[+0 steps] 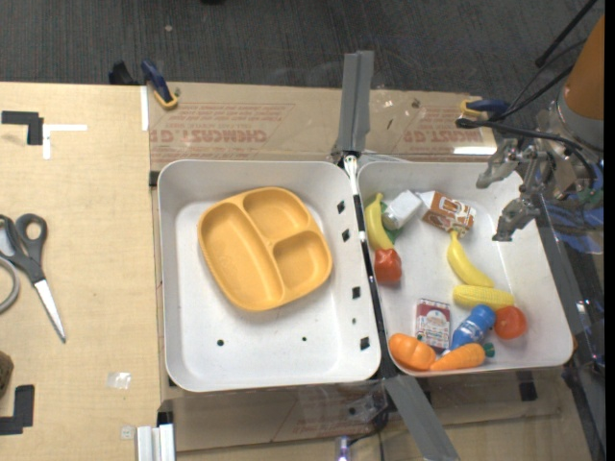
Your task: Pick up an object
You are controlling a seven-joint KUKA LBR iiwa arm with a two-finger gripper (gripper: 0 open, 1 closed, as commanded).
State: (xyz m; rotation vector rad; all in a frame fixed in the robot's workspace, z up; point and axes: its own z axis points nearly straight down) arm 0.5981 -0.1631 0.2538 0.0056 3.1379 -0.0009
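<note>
My gripper (502, 200) hangs over the right bin's (550, 257) far right corner, open, with nothing between its fingers. Below and left of it in that bin lie a brown packet (449, 214), a white box (405, 206), a yellow banana (465, 263) and a yellow corn cob (483, 296). Along the bin's left wall are a second banana (373, 221) and a red fruit (387, 266). Near the front sit a red-and-white packet (433, 323), a blue bottle (471, 327), a red ball (509, 323), an orange piece (411, 351) and a carrot (459, 357).
The left bin (183, 344) holds a yellow divided plate (265, 248). Scissors (35, 269) lie on the wooden bench at the far left. Blue clamps (159, 83) (480, 110) grip the cardboard behind the bins. Cables run by the arm at the right.
</note>
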